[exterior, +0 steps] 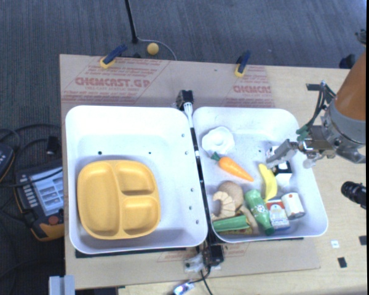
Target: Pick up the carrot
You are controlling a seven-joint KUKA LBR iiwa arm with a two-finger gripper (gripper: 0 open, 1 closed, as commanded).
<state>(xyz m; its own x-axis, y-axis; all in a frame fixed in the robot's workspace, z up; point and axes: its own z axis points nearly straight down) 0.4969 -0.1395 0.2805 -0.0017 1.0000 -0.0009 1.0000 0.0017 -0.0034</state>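
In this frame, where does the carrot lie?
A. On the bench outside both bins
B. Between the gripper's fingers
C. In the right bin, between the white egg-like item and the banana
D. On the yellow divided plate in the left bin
C: the carrot lies on the floor of the right bin, below the white egg-like item and left of the banana, apart from the gripper.
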